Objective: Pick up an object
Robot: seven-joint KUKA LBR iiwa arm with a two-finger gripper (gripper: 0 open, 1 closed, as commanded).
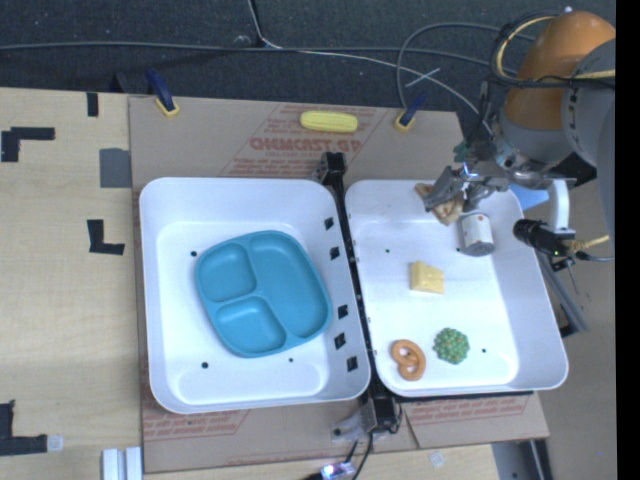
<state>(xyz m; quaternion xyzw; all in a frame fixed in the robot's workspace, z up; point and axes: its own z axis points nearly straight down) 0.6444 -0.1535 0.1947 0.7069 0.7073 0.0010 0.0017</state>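
My gripper (447, 196) hangs over the back of the right bin (520, 363), near its far rim. A small tan-brown object (448, 209) sits between its fingers, lifted off the bin floor, and the gripper is shut on it. On the floor of the right bin lie a yellow cheese wedge (427, 277) in the middle, a brown pretzel (408, 359) at the front and a green broccoli floret (451, 345) beside the pretzel. A short grey cylinder (476, 235) shows just below the wrist.
The left bin (170, 298) holds a blue divided plate (262, 292). A yellow banana-shaped item (328, 121) lies on the cardboard behind the bins. Cables loop above the arm at the back right. A black hinge strip (342, 258) runs between the bins.
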